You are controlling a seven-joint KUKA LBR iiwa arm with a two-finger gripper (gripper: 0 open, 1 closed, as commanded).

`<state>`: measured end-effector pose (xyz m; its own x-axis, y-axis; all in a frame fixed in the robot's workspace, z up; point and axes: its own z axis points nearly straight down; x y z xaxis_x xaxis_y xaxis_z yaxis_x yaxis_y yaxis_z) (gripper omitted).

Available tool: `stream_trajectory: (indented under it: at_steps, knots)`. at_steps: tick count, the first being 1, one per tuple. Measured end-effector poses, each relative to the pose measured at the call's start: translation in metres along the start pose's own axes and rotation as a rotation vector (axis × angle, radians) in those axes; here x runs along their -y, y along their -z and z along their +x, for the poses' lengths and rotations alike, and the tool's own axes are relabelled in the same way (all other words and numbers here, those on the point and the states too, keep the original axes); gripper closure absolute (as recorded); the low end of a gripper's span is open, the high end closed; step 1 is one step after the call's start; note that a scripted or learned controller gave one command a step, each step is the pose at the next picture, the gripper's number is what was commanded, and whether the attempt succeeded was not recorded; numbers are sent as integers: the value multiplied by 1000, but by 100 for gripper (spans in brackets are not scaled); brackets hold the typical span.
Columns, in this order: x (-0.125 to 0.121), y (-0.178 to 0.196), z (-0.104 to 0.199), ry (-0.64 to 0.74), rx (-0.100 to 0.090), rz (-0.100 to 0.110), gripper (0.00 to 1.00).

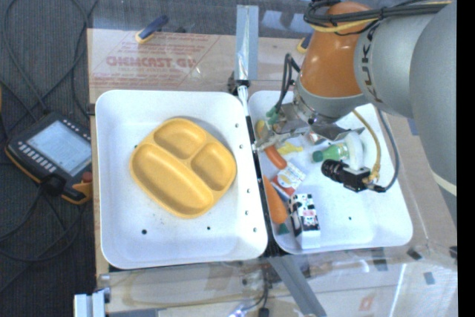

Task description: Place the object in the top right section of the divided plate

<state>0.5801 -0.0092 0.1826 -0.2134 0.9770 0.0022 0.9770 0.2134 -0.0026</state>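
Camera view, from above and at a slant, takes in two shallow white plastic bins set side by side on a bench. In the left bin point(119, 234) a yellow divided plastic plate point(184, 165) is laid flat near the middle, its three sections turned at an angle to the bin walls; nothing is seen lying in any of them. The right bin point(371, 230) is crowded with small things: an orange carrot-shaped toy point(275, 206) is lain along its left wall, a small dark printed box point(306, 213) is placed just beside the carrot, a smaller orange piece point(276, 157) is seen above them, and a green-capped item point(332, 153) is found near the middle. The grey arm with its orange band point(334, 67) is brought in from the right and bent down over the upper part of the right bin. The gripper point(286, 126) is held low among the toys near the bin's upper left corner. Whether it grips anything cannot be told, as that part is hidden by the wrist and clutter. A black cabled part point(345, 174) is hung beside the wrist.
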Motion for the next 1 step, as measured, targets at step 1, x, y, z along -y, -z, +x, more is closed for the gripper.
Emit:
stream_trajectory:
  at_steps: [1]
  knots:
    - [-22, 0, 76, 9, 1, 0, 100]
